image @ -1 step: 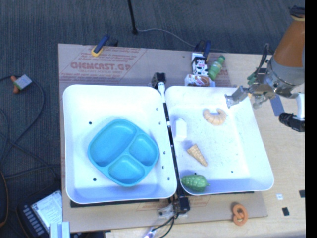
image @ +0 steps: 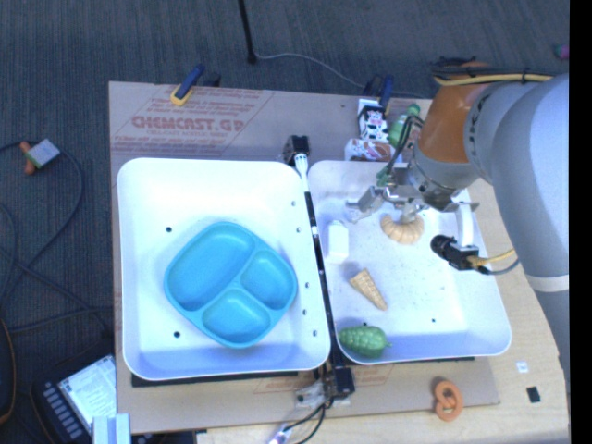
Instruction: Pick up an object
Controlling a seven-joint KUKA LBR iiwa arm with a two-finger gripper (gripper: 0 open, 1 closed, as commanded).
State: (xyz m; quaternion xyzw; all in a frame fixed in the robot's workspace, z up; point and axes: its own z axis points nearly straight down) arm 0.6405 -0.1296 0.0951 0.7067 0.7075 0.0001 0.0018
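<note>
My gripper point(image: 400, 206) hangs over the back part of the right bin point(image: 481, 326), at the end of the grey arm with its orange band point(image: 447, 123). Directly under it lies a tan, ridged pastry-like toy point(image: 404, 231), which touches or nearly touches the gripper's underside. A yellow-tan cone point(image: 368, 288) lies in the middle of this bin. At the bin's front left corner sits a green bumpy toy point(image: 363, 340). A small white block point(image: 337, 241) rests against the left wall.
The left bin point(image: 148, 188) holds a blue divided plate point(image: 231, 283). A black divider bar point(image: 314, 239) runs between the bins. An orange ring point(image: 448, 399) lies on the cardboard in front of the right bin. Small items stand behind the right bin point(image: 372, 129).
</note>
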